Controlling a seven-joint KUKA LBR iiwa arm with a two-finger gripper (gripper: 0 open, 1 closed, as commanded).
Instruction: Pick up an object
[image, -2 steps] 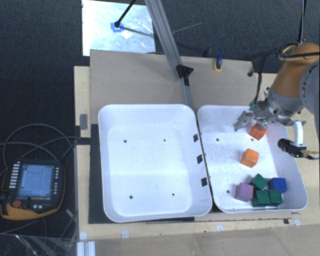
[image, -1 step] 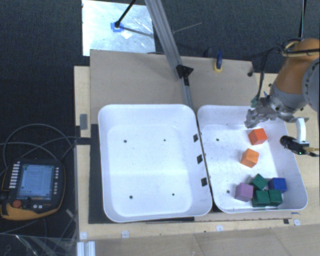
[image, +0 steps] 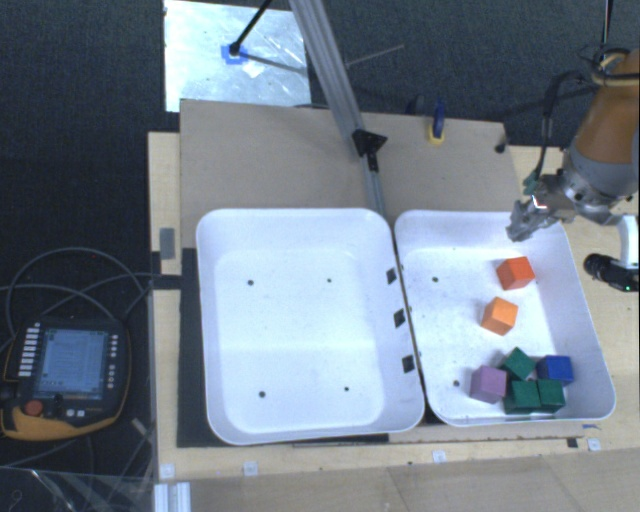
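While the arm (image: 608, 130) reaches in from the right, the end effector (image: 524, 222) hangs over the far right part of the right bin (image: 440, 380); whether it is open or closed cannot be told, and no object is visible in its grasp. An orange-red cube (image: 515, 272) lies just below it on the bin floor, with an orange cube (image: 500, 315) nearer the camera. A purple cube (image: 488, 383), green blocks (image: 522, 385) and a blue cube (image: 555, 369) cluster in the near right corner. The left bin (image: 300, 320) adjoins on the tabletop (image: 280, 150).
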